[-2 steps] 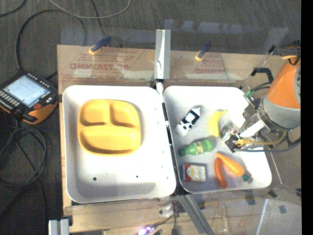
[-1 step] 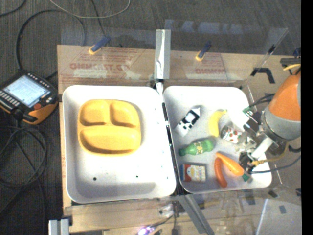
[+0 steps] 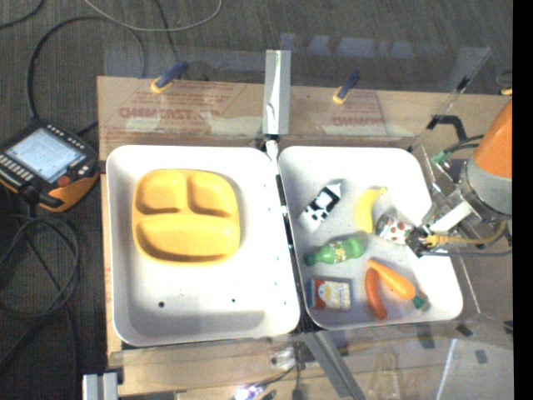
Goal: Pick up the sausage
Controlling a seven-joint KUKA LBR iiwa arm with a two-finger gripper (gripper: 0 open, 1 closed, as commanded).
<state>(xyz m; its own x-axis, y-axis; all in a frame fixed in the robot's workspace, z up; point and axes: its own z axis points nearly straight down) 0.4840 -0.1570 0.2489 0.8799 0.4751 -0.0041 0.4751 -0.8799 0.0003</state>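
Lying on the dark floor at the far left was a handheld control pad [image 3: 46, 163] with a lit screen, and black cables [image 3: 50, 48] looped around it. Next came the left bin [image 3: 200, 315], which held a yellow divided plate [image 3: 188, 215] set toward its upper half. A sheet of cardboard [image 3: 191, 107] showed behind both bins, and an upright metal post [image 3: 276, 90] stood at the seam between them.

The right bin [image 3: 358, 158] held several toys. A black-and-white cow [image 3: 321, 206] lay near its upper left, with a green bottle [image 3: 336, 251] below it and a small red carton [image 3: 331, 293] below that. A yellow banana [image 3: 367, 209] lay right of the cow. The sausage [image 3: 374, 295], reddish and slightly curved, lay low in this bin, right of the carton and just beside an orange carrot [image 3: 393, 281] with a green tip. A small pale spotted object [image 3: 392, 224] sat right of the banana.

The gripper [image 3: 420, 240] hung over the bin's right side, next to the spotted object and apart from the sausage. Whether it was clenched or released could not be told. The grey arm [image 3: 493, 182] with its orange band entered from the right.
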